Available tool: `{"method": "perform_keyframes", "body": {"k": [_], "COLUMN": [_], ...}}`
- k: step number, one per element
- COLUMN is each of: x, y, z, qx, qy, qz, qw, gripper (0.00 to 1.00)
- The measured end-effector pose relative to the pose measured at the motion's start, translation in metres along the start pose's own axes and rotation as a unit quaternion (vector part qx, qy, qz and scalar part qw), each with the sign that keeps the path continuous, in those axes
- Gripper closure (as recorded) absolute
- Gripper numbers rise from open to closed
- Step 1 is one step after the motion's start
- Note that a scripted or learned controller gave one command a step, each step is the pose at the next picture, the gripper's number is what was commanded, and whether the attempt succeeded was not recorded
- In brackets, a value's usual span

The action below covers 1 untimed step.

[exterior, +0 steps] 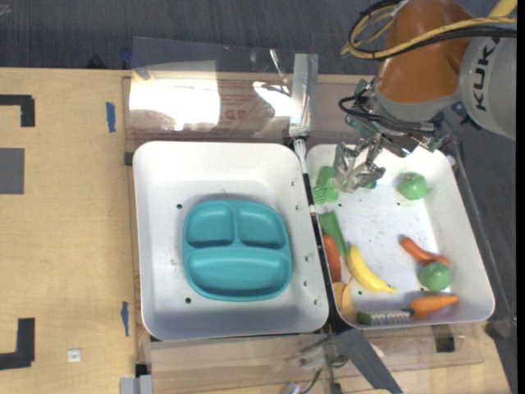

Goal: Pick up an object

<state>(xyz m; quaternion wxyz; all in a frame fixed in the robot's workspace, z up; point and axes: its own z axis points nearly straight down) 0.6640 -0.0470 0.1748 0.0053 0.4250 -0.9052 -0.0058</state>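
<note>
Two white bins [164, 171], one teal divided plate [238, 249], one banana [367, 272], two carrots [422, 250], two green round fruits [413, 186].

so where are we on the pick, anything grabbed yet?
Nothing looks picked yet. The end effector hangs low over the far left part of the right white bin, beside a green toy piece; I can't see anything between its fingers. The yellow toy banana, orange toy carrots and green round toy all lie in the bin. Grasp and lift remain.

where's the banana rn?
In the camera view the banana lies in the right bin, toward its lower left part, just right of the red and green pieces along the left wall and above the orange carrot near the front edge.
</note>
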Motion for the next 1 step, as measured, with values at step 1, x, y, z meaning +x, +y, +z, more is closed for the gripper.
{"method": "perform_keyframes", "body": {"k": [1], "x": [0.007], "y": [-0.0104], "z": [-0.0922], "qx": [0.009], "qy": [-0.006], "qz": [0.062], "qw": [0.998], "gripper": [1.0]}}
